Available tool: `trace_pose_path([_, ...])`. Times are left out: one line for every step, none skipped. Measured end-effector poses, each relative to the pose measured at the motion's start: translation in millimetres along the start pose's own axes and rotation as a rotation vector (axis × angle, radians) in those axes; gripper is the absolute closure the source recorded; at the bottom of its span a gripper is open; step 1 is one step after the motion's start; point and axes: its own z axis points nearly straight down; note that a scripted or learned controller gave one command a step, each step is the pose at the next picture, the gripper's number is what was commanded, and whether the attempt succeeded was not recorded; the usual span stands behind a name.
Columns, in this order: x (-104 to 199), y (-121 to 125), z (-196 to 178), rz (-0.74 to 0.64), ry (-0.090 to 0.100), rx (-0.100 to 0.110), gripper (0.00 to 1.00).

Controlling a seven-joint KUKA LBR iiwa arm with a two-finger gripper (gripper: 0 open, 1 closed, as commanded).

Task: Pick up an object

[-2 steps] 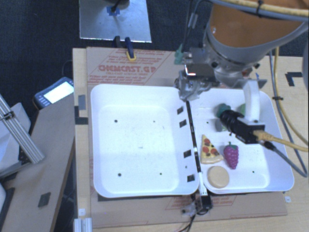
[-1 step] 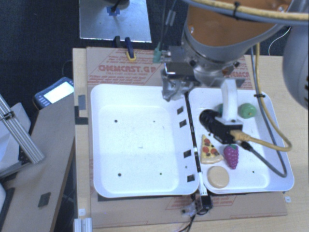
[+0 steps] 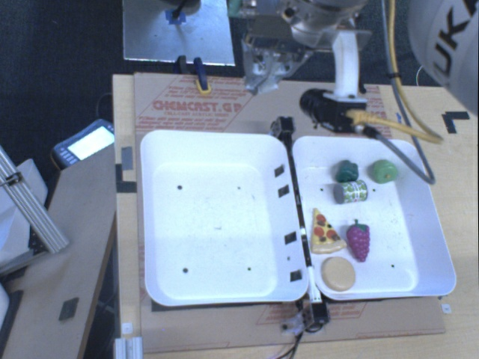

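Well below the gripper point(image 3: 262, 77), pizza slice point(image 3: 325, 232).

1. I see two bins side by side on the worktop point(image 3: 127, 223): left bin point(image 3: 161, 155), right bin point(image 3: 419, 223).
2. Right bin, far row: dark toy point(image 3: 346, 171) left of round toy point(image 3: 385, 171); can point(image 3: 351, 192) just before the dark toy.
3. Nearer: pizza slice point(image 3: 325, 232) left of grapes point(image 3: 358, 240).
4. Nearest: flat disc point(image 3: 338, 274), just before the pizza slice.
5. Tool point(image 3: 263, 73) hangs behind the bins.
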Motion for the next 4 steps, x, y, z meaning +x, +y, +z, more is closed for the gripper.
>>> trace_pose_path([0,-2,-9,-0.005,0.000,0.003,1.00])
trace_pose_path([0,-2,-21,-0.008,0.001,0.001,1.00])
trace_pose_path([0,-2,-32,-0.011,0.002,-0.001,1.00])
trace_pose_path([0,-1,-43,-0.014,0.003,-0.003,1.00])
